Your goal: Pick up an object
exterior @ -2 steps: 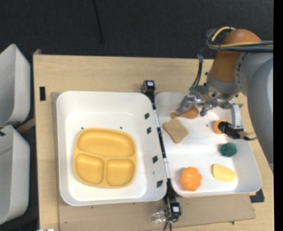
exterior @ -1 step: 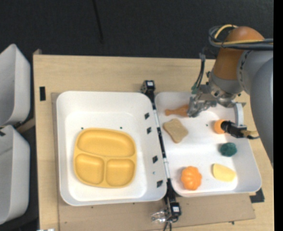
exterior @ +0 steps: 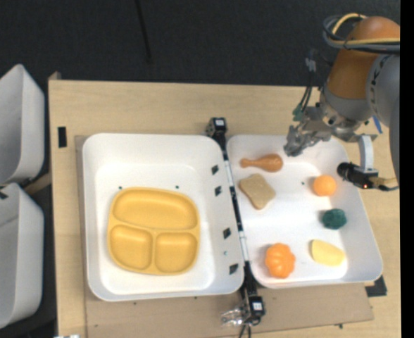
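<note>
1. One gripper (exterior: pixel 296 144) hangs at the end of the grey arm (exterior: pixel 383 83), over the far edge of the right bin (exterior: pixel 365 241), with the orange band (exterior: pixel 353 69) above it.
2. Whether it is open or closed, I cannot tell; it is too small and dark at this angle, and no object shows in it.
3. Nearest to it lies a toy chicken leg (exterior: pixel 263 163), just beside and below its tip, with the thin end pointing at the divider between the bins.
4. Just in front of the leg lies a tan slice of bread (exterior: pixel 257 190), close to the bin's left wall.
5. An orange ball (exterior: pixel 324 185) sits to the right of the bread, near the right wall.
6. A dark green lump (exterior: pixel 334 218) lies just in front of the ball.
7. A pale yellow piece (exterior: pixel 327 252) rests near the front right corner.
8. An orange pumpkin (exterior: pixel 279 259) stands beside it, toward the divider.
9. Across the divider, the left bin (exterior: pixel 98 210) holds a yellow tray (exterior: pixel 153 229) with three sections, well apart from the arm.
10. Both bins rest on a tan bench (exterior: pixel 158 108).
</note>
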### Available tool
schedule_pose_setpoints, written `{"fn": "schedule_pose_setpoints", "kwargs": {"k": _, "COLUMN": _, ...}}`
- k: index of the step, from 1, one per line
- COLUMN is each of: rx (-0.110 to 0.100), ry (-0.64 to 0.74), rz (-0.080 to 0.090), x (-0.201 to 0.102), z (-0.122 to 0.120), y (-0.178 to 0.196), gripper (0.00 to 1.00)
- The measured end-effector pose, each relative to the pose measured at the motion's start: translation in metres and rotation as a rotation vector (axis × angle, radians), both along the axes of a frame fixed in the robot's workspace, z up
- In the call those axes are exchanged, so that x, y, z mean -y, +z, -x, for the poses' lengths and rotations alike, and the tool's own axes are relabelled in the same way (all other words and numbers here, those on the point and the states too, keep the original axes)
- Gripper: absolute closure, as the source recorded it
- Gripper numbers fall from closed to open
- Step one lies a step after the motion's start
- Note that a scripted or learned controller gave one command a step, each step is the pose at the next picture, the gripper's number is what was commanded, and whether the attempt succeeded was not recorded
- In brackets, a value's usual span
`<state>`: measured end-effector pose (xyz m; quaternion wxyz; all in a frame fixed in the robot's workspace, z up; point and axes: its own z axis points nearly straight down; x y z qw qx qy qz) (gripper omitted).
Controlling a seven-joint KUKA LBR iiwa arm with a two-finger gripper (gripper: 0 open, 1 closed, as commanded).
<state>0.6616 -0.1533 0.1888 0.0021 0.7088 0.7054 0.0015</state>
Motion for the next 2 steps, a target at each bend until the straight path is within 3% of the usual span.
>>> {"fn": "schedule_pose_setpoints", "kwargs": {"k": 1, "rx": 0.002, "ry": 0.007, "rz": 0.001, "x": -0.003, "z": -0.009, "y": 0.06, "gripper": 1.0}}
{"fn": "schedule_pose_setpoints", "kwargs": {"k": 2, "rx": -0.002, "ry": 0.008, "rz": 0.0, "x": -0.002, "z": -0.01, "y": 0.086, "gripper": 1.0}}
